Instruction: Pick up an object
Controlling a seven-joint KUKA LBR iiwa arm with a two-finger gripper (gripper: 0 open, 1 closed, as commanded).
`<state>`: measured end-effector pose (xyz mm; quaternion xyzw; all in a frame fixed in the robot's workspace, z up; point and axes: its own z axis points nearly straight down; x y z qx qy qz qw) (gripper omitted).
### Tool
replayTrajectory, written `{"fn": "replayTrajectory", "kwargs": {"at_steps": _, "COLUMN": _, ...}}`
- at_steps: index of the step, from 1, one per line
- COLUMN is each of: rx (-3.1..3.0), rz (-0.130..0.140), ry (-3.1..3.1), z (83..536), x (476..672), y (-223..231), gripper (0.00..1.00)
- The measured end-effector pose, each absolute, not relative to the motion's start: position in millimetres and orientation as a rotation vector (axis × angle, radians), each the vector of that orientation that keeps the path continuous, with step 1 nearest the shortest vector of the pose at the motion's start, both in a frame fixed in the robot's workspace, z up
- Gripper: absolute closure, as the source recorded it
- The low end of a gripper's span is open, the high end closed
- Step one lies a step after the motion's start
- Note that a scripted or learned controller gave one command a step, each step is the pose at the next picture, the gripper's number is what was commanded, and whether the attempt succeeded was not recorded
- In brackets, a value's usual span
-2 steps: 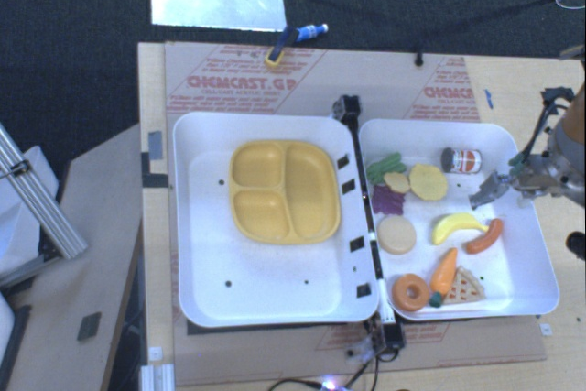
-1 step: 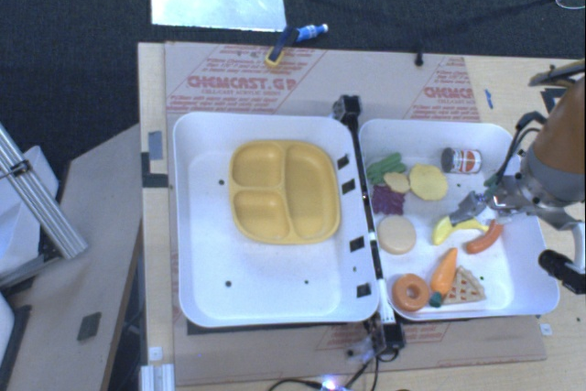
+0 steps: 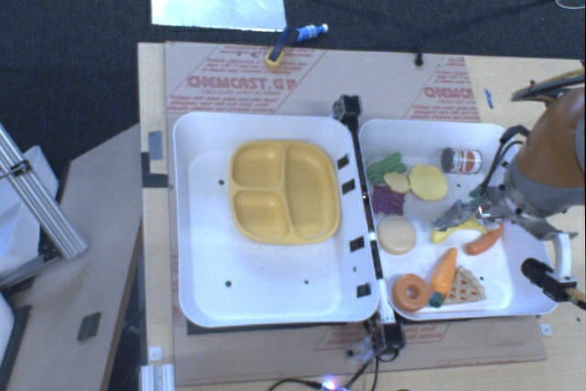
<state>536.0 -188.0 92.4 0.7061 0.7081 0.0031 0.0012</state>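
My gripper [image 3: 455,217] hangs low in the right bin [image 3: 526,302], at the end of the grey arm with the orange band [image 3: 554,146]. Its tip is right over a small yellow piece [image 3: 449,234] and may touch it; I cannot tell. An orange-red pepper-like toy [image 3: 484,241] lies just right of it. Left of the gripper sit a cream disc [image 3: 397,234] and a yellow round piece [image 3: 427,182]. A small can [image 3: 462,161] lies at the bin's far side.
The right bin also holds a green piece [image 3: 385,168], a purple piece [image 3: 396,182], a donut [image 3: 411,292], an orange carrot [image 3: 444,270] and a waffle wedge [image 3: 465,287]. A yellow divided plate [image 3: 282,190] lies in the left bin [image 3: 206,288].
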Motion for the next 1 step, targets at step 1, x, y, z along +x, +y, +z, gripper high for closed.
{"fn": "replayTrajectory", "kwargs": {"at_steps": 1, "rx": 2.200, "rz": 0.013, "ry": 2.202, "z": 108.5, "x": 539.8, "y": -193.8, "gripper": 1.00}}
